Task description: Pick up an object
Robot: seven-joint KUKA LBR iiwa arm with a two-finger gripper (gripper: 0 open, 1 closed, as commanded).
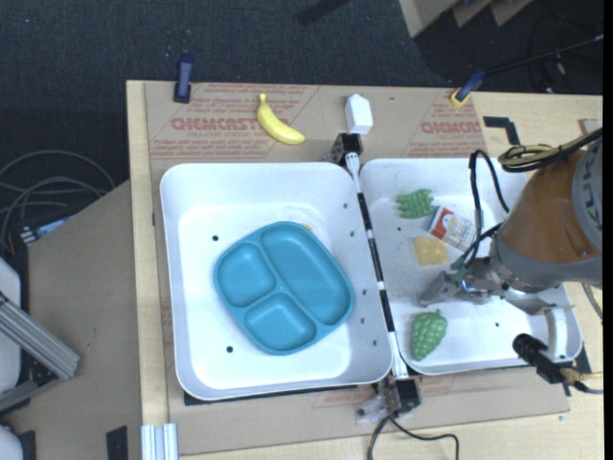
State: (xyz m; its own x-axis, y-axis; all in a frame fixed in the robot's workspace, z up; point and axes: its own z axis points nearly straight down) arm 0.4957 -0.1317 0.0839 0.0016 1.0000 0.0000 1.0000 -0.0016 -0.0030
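Task status: not yet done; nothing seen between the fingers, every object lying on a bin floor or on the bench.
Gripper (pixel 436 293): low inside the right bin (pixel 498 353), near its middle; dark fingers pointing toward the bin's left wall, set narrowly apart as far as can be judged, closed on nothing.
Nearest candidates: green grape bunch (pixel 428 334) near the front-left corner of the right bin, just beside and below the fingertips, apart from them; yellow block (pixel 430 250) just above the fingertips, toward the bin's centre.
Other candidates: green leafy toy (pixel 415 202) near the back-left corner of the right bin; red-and-white packet (pixel 448 226) beside it, close to the yellow block.
Remaining work, by judgement: settle on one object, close on it, lift clear of the bin.
Left bin (pixel 182 195): blue divided plate (pixel 282 287), three compartments, lying at the centre of the floor, well apart from the gripper.
Bench: banana (pixel 278 123) on the cardboard behind the left bin; white clip (pixel 359 113) at the back end of the divider between bins.
Obstructions: black cable (pixel 488 185) looping over the back-right part of the right bin; packet and yellow block crowded together, risk of a fouled grasp there; grape bunch close to the left wall, little room for a finger on that side.
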